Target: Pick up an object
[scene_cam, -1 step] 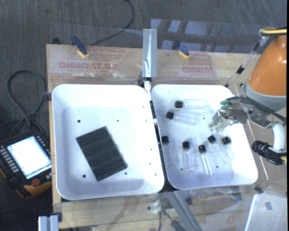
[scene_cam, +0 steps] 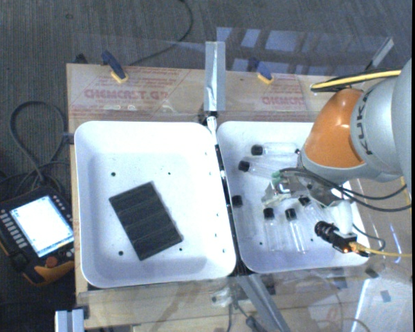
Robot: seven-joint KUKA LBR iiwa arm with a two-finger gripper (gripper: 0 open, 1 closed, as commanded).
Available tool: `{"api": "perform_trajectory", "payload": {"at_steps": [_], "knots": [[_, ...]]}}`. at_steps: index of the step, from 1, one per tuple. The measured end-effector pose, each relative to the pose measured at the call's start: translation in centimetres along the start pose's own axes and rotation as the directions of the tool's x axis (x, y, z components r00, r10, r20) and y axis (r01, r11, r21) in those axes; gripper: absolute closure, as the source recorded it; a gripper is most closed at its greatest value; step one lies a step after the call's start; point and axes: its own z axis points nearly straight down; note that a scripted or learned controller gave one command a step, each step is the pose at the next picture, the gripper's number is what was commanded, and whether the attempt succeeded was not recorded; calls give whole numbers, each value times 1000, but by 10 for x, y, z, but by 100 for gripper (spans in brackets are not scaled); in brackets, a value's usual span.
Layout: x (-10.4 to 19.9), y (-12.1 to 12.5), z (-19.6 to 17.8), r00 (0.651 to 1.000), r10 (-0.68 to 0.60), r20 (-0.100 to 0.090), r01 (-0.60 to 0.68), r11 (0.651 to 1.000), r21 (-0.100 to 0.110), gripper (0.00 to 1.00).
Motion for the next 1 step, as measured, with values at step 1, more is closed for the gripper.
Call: {"api": "perform_trajectory", "payload": {"at_steps": [1], "knots": [[0, 0, -8, 1000, 1, -1, -1, 1000, 1, 100]]}}
